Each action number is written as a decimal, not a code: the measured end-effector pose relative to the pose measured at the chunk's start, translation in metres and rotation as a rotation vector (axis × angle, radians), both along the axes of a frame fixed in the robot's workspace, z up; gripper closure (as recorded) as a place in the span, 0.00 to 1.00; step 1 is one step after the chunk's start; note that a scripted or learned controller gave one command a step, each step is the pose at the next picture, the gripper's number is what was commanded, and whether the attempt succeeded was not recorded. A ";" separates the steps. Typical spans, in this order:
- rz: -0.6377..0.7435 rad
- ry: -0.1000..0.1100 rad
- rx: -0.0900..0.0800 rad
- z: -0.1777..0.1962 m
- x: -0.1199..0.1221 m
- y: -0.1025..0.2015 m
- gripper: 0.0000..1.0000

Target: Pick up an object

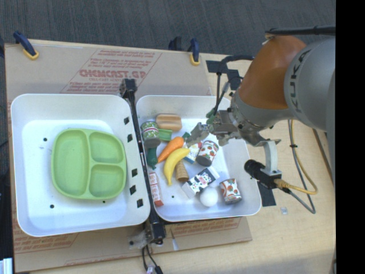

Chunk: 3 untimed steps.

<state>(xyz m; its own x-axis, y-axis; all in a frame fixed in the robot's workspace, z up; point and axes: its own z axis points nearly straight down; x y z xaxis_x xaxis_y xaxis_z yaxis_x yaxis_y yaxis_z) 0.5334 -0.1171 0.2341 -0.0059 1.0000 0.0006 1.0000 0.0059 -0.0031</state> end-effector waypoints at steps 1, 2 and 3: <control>0.001 0.000 -0.001 -0.143 0.004 0.003 0.00; 0.006 0.000 -0.002 -0.132 0.005 0.003 1.00; 0.004 -0.001 -0.001 -0.042 -0.057 0.045 1.00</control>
